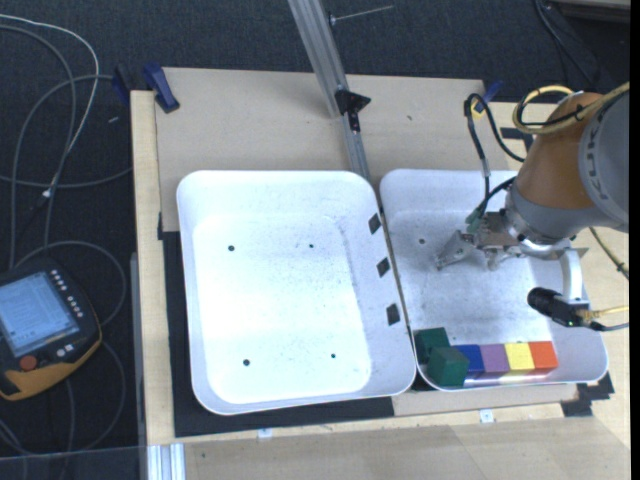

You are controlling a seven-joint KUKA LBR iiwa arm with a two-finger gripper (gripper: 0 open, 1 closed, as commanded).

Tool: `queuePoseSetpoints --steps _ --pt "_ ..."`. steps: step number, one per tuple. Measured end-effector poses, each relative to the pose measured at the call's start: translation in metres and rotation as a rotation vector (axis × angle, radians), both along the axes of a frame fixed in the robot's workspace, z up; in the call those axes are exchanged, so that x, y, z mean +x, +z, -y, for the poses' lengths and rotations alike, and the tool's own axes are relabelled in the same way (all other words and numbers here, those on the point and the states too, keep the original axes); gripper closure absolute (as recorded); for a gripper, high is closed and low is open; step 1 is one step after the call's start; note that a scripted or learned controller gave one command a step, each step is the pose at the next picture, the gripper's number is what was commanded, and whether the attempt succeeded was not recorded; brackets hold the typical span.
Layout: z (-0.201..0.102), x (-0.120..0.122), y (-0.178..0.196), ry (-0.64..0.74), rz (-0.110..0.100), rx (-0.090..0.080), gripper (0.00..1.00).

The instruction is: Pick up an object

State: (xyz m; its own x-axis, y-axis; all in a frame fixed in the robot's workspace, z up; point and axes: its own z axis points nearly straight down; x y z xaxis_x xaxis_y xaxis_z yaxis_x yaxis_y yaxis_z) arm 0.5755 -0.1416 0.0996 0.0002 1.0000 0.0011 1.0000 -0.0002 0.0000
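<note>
A row of small blocks lies along the near wall of the right bin (420,203): a dark green block (432,342), a green piece (450,367), then blue (471,360), purple (495,358), yellow (518,356) and orange (542,354) blocks. My gripper (465,260) hangs over the middle of the right bin, well behind that row. Its fingers stand spread apart and open, with nothing between them. The grey and orange arm (565,173) comes in from the right and hides the bin's far right corner.
The left bin (200,208) lies beside the right one, with black clips (383,266) along the shared wall. A slanted metal post (320,43) rises behind the bins. A teach pendant (40,318) and cables lie on the floor at left.
</note>
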Motion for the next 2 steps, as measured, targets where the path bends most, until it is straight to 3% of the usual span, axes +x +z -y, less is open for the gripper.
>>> queuePoseSetpoints --steps 1,2 --pt "-0.03 -0.041 0.001 0.001 -0.005 0.003 0.0" --pt "0.07 0.027 0.027 -0.003 0.007 -0.007 0.0"
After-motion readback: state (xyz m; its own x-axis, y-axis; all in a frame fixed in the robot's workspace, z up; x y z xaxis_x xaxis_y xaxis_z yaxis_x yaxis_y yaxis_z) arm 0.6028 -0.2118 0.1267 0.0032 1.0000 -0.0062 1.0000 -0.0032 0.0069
